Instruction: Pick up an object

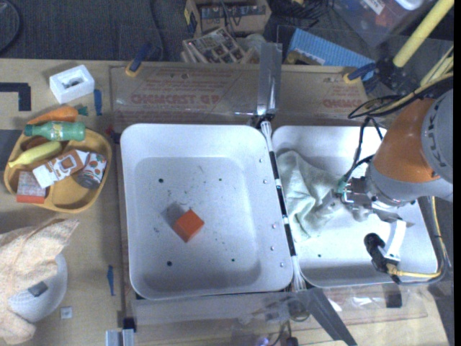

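Camera view: gripper (pixel 333 202) low at cloth (pixel 301 190) in right bin (pixel 425 264), grasp stage seemingly; pincer state untellable; next needs a firm pinch and lift.

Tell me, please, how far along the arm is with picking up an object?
Nothing looks picked up yet. The orange block lies on the floor of the left bin, untouched. The end effector is down in the right bin, at the edge of the pale cloth, which lies crumpled on the bin floor. Gripping and lifting are left.
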Motion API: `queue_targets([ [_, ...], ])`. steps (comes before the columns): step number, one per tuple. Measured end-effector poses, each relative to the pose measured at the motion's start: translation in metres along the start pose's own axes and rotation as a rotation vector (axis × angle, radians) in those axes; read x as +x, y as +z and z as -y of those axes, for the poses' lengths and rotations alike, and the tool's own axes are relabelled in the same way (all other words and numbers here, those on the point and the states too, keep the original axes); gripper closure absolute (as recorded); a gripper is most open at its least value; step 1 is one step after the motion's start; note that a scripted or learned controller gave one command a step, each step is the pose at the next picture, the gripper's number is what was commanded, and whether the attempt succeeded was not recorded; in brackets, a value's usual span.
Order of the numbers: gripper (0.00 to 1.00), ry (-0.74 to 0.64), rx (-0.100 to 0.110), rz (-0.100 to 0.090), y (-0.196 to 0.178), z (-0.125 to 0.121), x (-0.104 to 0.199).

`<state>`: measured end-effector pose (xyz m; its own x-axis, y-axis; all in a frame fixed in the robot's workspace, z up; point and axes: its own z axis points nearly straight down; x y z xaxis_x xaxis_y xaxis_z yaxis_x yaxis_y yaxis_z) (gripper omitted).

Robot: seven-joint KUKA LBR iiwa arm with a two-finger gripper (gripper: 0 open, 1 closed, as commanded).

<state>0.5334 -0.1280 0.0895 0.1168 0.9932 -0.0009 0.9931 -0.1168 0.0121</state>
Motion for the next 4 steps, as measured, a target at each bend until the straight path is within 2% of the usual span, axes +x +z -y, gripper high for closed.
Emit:
queue_targets([
  [1, 0.0, 0.036, 0.011, 0.0, -0.062, -0.021, -0.036],
  [2, 0.0, 0.021, 0.01, 0.0, -0.023, -0.059, 0.032],
  [3, 0.0, 0.064, 0.01, 0.001, -0.063, -0.057, -0.039],
  [4, 0.0, 0.09, 0.014, 0.0, -0.021, -0.011, 0.036],
])
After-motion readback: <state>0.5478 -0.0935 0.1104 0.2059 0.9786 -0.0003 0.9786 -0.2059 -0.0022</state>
